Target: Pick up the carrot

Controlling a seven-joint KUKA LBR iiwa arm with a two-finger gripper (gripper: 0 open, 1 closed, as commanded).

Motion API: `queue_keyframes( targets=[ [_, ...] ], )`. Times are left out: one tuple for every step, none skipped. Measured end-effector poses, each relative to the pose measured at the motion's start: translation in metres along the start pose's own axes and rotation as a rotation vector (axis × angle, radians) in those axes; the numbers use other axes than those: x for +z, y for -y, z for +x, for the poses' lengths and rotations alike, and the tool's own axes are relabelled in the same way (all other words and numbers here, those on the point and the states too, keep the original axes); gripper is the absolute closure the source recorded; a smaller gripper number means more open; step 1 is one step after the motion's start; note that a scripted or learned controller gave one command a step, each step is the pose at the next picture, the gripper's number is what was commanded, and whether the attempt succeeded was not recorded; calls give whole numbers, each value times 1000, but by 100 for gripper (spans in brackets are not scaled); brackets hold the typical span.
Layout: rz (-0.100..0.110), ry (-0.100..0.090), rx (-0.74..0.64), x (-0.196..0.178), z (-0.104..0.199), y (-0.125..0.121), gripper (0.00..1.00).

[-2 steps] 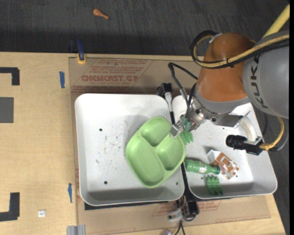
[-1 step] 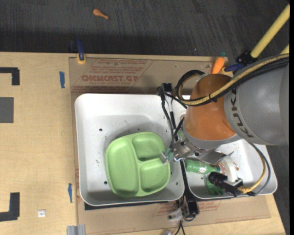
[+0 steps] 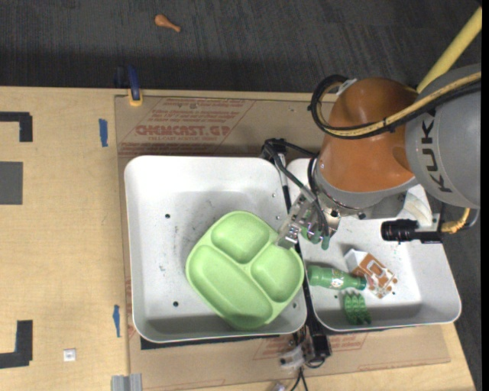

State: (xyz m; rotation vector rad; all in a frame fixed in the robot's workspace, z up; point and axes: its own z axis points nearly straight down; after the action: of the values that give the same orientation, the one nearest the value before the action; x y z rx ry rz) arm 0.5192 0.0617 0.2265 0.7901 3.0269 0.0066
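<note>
1. In the camera view the gripper (image 3: 302, 225) hangs low at the wall between the two bins, just beside the green divided plate (image 3: 244, 269) in the left bin (image 3: 153, 229).
2. Whether its fingers are released or clenched, I cannot tell.
3. A small orange thing (image 3: 166, 23), possibly the carrot, lies on the dark floor, well apart.
4. Nothing appears lifted; the picking seems not yet done.

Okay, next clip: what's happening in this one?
The arm reaches in from the right, its end effector low over the seam between the two white bins. The left bin holds a green divided plate. The right bin holds a green bottle, a small green block and an orange-and-white packet. Nothing is visibly gripped.
</note>
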Motion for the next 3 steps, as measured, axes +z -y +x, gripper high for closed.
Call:
queue_keyframes(
  targets=[
    [5,-8,-2,1,2,1,0],
    [6,-12,-117,83,73,-45,0],
    [-8,2,-451,120,76,-60,0]
  ],
)
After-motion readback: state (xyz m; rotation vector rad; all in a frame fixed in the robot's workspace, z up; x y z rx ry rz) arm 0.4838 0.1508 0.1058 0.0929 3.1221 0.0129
